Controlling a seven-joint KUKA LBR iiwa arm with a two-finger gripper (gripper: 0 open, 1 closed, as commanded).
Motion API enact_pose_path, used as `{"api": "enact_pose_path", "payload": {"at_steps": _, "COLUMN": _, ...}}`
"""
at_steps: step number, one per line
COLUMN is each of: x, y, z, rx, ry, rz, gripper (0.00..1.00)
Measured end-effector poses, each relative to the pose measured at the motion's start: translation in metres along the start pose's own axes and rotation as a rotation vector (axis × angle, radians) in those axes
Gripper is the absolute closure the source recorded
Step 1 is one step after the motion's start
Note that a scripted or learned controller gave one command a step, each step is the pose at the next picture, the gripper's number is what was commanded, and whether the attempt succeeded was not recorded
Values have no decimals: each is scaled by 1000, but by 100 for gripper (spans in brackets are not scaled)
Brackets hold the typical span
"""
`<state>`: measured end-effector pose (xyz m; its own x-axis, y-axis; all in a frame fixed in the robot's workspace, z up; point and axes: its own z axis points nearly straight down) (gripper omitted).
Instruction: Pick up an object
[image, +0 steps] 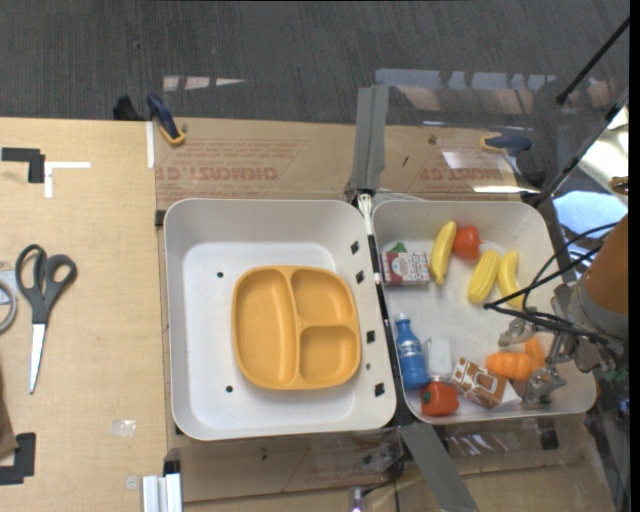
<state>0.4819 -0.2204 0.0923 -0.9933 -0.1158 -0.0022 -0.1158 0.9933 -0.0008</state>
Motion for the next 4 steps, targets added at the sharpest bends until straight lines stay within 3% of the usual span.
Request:
{"api": "enact_pose_path", "payload": {"at_steps": 1, "x": -120, "y": 38, "z": -28, "rx": -1, "ry": -2, "rz": 50, "gripper": 0}}
{"api": "enact_pose_path", "payload": {"at_steps": 2, "x": -141, "y": 82, "z": -7, "rx": 4, "ry": -6, "rz": 52, "gripper": 0}}
{"api": "enact_pose_path", "payload": {"at_steps": 3, "x": -138, "y": 89, "z": -5, "rx": 12, "ry": -9, "rz": 105, "gripper": 0}}
{"api": "enact_pose_path", "payload": {"at_steps": 4, "x": -140, "y": 92, "z": -15, "rx": 9, "ry": -14, "rz": 101, "gripper": 100}}
